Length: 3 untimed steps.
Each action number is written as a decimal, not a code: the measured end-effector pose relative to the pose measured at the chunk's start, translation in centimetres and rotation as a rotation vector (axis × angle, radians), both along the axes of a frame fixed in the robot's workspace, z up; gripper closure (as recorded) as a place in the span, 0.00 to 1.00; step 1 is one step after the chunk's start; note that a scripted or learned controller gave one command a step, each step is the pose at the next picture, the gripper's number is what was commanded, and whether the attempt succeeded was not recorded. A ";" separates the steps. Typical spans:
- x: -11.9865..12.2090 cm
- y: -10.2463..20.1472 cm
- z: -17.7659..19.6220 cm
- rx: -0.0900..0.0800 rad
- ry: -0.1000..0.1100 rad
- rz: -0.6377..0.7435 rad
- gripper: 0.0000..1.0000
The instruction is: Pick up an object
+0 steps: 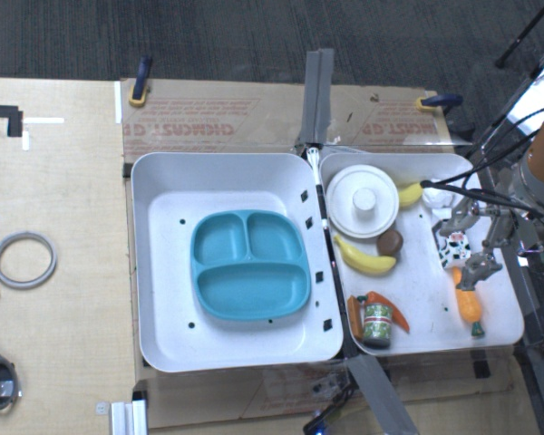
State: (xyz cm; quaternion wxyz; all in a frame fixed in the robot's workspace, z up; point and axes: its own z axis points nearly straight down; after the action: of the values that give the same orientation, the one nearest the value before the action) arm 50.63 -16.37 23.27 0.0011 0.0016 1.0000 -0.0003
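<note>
So from where I'm standing the arm comes in from the right and the gripper (476,243) is hanging low over the right bin (499,333), near its right side. Honestly I can't tell if it's clamped on anything or not, too much cabling and metal in the way. Right under it there's a small black-and-white spotted thing (451,250), maybe a toy cow, and just below that an orange carrot (470,304) with a little green end, lying on the bin floor close to the gripper's lower tip. Whether the tip actually touches the carrot, I can't say. The rest of that bin is pretty crowded: a round white lid or bowl (364,201) with a knob sits at the top left, a yellow banana (366,257) lies just below it, with a brown round thing (390,241) tucked between them, and another yellow piece (410,193) pokes out at the bowl's right edge. Down at the bottom left there's a small green-labelled can (376,323) with red-orange pieces (392,311) on both sides. The left bin (154,270) has a teal divided plate (251,265) sitting flat in the middle. Out on the bench to the far left lies a grey ring (23,259).
</note>
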 end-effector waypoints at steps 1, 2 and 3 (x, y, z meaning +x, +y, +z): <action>-0.3 -5.6 -14.1 0.000 -0.001 -0.034 0.00; -0.1 -5.4 -13.1 -0.002 -0.004 -0.029 1.00; -0.1 -5.4 -13.1 -0.001 -0.004 -0.029 0.00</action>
State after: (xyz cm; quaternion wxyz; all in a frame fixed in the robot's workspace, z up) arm 50.57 -21.77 10.16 0.0029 0.0161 0.9999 -0.0010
